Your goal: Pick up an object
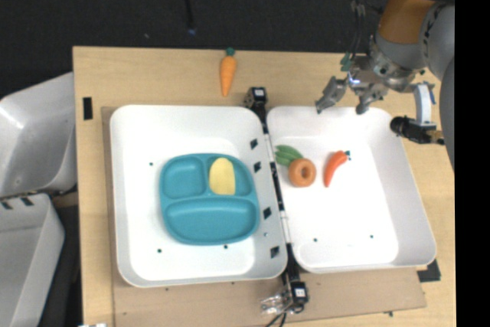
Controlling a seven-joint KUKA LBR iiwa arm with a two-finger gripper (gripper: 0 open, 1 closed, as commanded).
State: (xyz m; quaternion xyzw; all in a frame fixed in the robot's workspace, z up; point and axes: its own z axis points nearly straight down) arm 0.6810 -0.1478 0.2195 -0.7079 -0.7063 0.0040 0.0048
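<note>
Bench (92, 73): two white bins side by side. Left bin (138, 241) holds a teal divided tray (191, 222) with a yellow piece (222, 176) in its upper right compartment. Right bin (383, 233) holds the candidates: orange ring-shaped toy (302, 172), green piece (287, 154) touching it on the left, red chili-like piece (334, 167) just beside it on the right.

My gripper (342, 100) hovers over the right bin's far rim, fingers spread apart, nothing between them. So nothing is picked yet; approach, descent, close and lift are all left, as I judge it.

Room: the three pieces cluster in the bin's upper left, near the centre divider. The chili has free floor on its right and below, so I rate it the easiest. The ring and green piece crowd each other and the divider wall. The bin's lower half is open.

A toy carrot (227, 71) lies outside the bins on the bench, near the far edge.
</note>
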